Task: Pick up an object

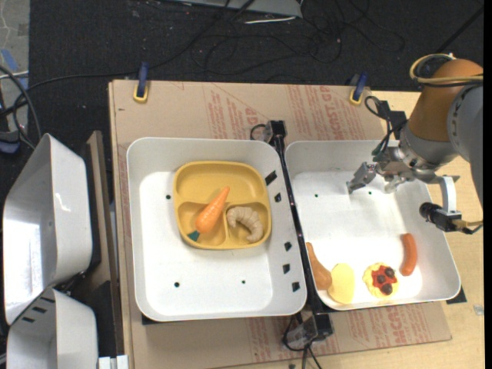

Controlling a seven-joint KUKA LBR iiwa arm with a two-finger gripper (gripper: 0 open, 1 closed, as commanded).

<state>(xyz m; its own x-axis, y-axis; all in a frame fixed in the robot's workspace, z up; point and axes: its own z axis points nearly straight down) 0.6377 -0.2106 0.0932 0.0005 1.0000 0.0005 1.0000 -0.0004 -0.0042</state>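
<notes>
Right bin (361, 229), smooth white plastic, is carrying along its 6 o'clock rim: a slim red sausage (408, 254), a round yellow piece (343, 282), a red-and-yellow disc (381, 278), a tan drumstick shape (317, 266). Tool (375, 177) is hovering at 12 o'clock, fingers spread, holding nothing. Left bin (154, 244) is carrying a yellow divided plate (192, 177) with a tapered orange carrot (213, 210) and a curled pale shrimp (247, 222).

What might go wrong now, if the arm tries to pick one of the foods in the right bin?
1. The sausage, pizza and yellow piece lie close to the right bin's rim; the gripper may hit the wall.
2. The drumstick lies against the divider between the bins, which leaves little room for the jaws.
3. The pizza looks flat, so it may slip.
</notes>
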